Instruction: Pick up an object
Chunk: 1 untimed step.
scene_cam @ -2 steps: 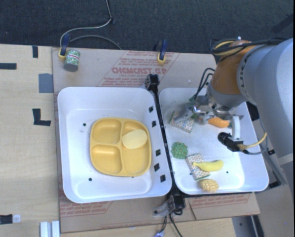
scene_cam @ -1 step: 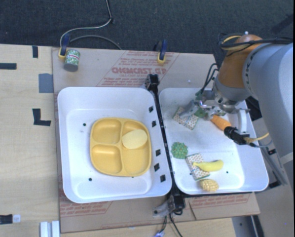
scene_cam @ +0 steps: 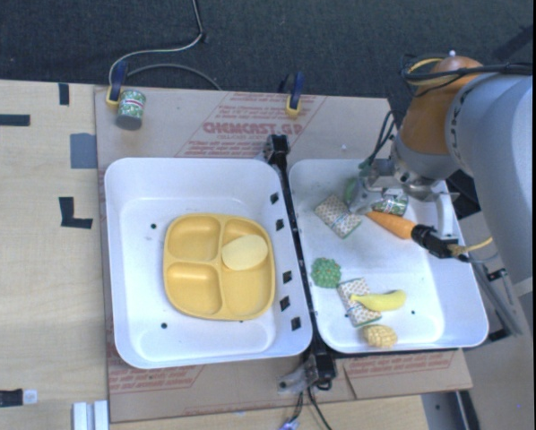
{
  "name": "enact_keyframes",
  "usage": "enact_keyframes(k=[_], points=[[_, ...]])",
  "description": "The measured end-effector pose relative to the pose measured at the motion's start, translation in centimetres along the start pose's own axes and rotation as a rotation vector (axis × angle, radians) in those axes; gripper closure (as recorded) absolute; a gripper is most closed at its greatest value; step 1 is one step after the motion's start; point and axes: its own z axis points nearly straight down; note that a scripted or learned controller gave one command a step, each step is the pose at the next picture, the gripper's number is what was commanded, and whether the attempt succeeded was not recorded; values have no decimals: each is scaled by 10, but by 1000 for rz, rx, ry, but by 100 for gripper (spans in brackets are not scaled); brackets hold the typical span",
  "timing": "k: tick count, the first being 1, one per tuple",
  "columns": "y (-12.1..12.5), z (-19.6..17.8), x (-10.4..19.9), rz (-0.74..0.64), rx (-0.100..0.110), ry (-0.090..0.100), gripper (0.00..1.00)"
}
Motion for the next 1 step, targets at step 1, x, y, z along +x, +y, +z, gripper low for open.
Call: enact_keyframes(k=[1], points=[[-1,2,0,0,3,1,0]])
